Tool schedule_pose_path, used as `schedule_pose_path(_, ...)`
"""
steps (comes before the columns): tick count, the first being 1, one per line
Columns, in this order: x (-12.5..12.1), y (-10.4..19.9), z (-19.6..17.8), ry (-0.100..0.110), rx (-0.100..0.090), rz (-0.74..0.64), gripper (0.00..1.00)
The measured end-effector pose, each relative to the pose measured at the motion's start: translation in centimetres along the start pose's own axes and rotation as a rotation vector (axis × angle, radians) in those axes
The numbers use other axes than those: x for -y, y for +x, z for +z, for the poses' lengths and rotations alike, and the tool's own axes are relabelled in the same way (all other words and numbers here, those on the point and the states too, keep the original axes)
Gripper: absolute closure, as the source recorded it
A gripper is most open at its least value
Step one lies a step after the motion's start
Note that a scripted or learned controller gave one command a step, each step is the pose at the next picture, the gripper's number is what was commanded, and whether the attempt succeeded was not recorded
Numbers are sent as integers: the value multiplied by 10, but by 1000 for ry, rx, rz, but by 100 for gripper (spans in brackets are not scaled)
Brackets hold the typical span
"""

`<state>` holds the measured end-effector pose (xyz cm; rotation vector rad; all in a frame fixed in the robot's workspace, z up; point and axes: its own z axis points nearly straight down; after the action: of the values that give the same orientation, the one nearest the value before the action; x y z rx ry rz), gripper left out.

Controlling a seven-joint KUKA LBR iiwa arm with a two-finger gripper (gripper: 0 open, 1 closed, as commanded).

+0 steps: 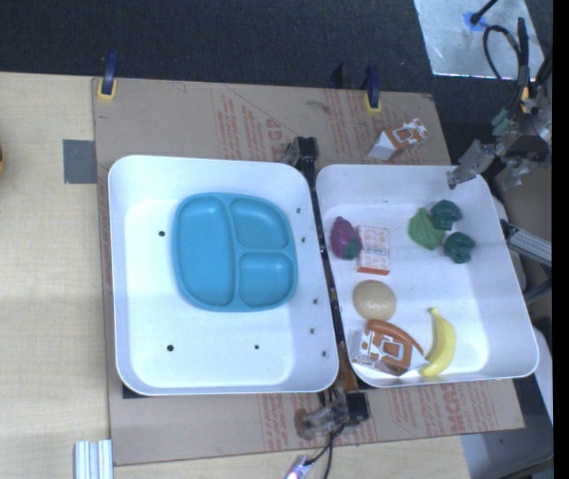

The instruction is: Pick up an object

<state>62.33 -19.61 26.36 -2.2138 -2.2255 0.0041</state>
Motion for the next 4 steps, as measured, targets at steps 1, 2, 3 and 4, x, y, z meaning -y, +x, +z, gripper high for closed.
schedule_pose_path(1, 109, 34, 96, 3, -1, 0, 0)
schedule_pose_path(2, 63, 73, 143, -1, 1, -1, 0)
schedule_pose_path(3, 53, 104, 172, 2, 0, -1, 0)
schedule_pose_path(4, 43, 102, 172, -2, 1, -1, 0)
